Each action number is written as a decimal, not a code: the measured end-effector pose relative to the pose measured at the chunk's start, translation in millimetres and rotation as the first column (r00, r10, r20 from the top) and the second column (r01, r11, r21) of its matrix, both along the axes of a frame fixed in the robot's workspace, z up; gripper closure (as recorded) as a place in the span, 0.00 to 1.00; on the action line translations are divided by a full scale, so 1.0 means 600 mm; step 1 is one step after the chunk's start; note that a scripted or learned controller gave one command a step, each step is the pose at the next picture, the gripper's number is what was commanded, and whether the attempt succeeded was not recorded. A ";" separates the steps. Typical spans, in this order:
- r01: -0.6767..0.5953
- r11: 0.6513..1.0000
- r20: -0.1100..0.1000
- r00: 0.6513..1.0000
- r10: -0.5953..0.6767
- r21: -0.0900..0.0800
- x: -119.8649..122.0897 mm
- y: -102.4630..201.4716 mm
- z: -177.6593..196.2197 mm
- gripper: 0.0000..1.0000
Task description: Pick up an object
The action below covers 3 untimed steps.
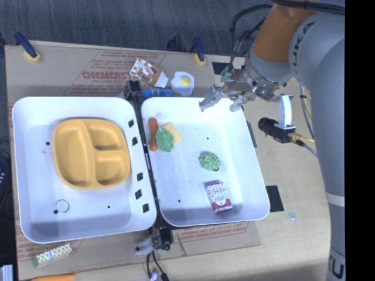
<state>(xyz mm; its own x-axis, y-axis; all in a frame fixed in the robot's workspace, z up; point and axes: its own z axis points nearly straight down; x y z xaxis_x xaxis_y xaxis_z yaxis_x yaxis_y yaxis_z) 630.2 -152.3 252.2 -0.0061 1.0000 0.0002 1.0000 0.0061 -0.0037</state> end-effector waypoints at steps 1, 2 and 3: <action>-0.350 0.937 0.000 0.937 0.350 0.002 0.037 0.048 -0.234 0.00; 0.033 0.999 -0.001 0.999 -0.033 0.001 0.043 0.078 -0.267 0.00; 0.199 0.980 -0.003 0.980 -0.199 0.000 0.008 0.091 -0.268 0.00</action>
